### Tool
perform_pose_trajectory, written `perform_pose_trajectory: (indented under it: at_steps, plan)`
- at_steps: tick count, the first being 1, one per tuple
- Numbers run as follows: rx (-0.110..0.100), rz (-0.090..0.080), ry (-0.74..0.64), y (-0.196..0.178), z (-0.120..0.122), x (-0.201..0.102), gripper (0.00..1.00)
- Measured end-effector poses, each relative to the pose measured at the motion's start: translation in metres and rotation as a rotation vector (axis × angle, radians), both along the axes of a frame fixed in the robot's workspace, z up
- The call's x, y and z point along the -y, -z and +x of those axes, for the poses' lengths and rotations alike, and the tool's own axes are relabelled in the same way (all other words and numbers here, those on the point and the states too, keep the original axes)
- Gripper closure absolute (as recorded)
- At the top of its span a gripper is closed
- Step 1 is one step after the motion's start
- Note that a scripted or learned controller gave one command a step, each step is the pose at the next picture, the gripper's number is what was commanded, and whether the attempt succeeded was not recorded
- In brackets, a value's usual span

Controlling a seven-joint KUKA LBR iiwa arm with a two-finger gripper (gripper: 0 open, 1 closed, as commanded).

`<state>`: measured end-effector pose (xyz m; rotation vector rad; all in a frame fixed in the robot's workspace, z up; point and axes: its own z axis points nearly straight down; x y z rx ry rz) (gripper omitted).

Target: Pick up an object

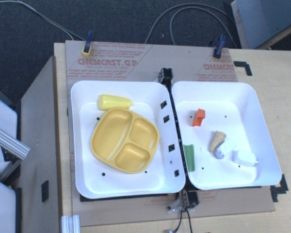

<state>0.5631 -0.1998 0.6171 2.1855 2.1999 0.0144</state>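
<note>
White plastic forms the two shallow bins, and near the front edge of the right bin (262,130) lie a green stick (189,157), a small white object (245,158) and a tan cone-shaped piece (217,141) that touches a small grey-blue item (219,154). Farther back in this bin rests an orange block (199,117), well apart from the others. The left bin (82,130) holds a yellow divided plate (125,140), and behind it, just beside its rim, a yellow bottle (114,101); about the gripper I cannot tell its state.
</note>
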Motion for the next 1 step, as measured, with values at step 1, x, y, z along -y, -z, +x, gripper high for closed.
perform_pose_trajectory:
  at_steps: [1]
  plan:
    - [0.005, -0.003, -0.001, -0.0116, 0.0003, -0.0003, 1.0]
